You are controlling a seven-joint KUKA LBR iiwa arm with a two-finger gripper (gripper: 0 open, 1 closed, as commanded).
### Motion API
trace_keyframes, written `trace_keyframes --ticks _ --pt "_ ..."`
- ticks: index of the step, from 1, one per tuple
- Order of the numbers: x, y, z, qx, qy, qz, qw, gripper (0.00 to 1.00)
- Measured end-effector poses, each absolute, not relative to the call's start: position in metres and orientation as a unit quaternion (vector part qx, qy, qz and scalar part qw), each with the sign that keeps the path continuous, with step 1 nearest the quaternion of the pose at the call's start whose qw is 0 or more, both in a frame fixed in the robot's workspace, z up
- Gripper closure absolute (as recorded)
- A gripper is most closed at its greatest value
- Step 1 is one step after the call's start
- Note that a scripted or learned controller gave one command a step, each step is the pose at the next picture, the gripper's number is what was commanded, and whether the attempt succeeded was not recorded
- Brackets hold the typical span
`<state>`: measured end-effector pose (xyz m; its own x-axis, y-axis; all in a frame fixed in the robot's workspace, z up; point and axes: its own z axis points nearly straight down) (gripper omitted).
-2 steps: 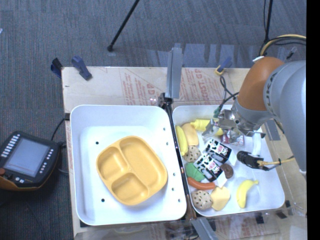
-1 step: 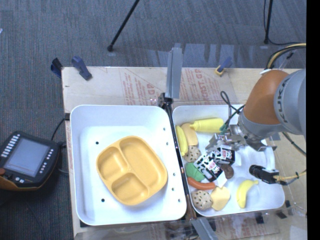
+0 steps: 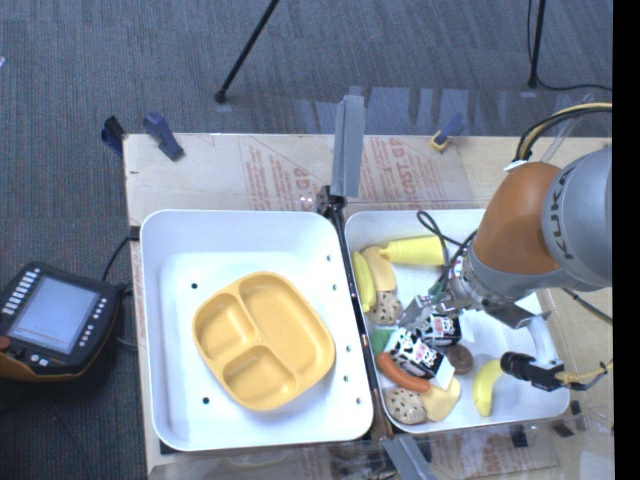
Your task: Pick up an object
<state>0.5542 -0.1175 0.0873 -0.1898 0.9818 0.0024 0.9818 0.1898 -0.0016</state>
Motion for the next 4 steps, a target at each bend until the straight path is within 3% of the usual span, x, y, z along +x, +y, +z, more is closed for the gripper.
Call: trace_keyframes --ticks 1,2,3,4 --pt "0.555 -0.117 0.096 -0.638 -0.77 -0.0005 0.003 1.0" --pt "0.554 -0.117 0.095 -0.638 -0.77 -0.0003 0.003 0.0" --pt "0.642 -0.126 0.089 -0.661 -0.75 0.0013 0.001 0.0" --pt "0.644 -0.157 0.087 -0.584 -0.811 0.0002 0.001 0.0"
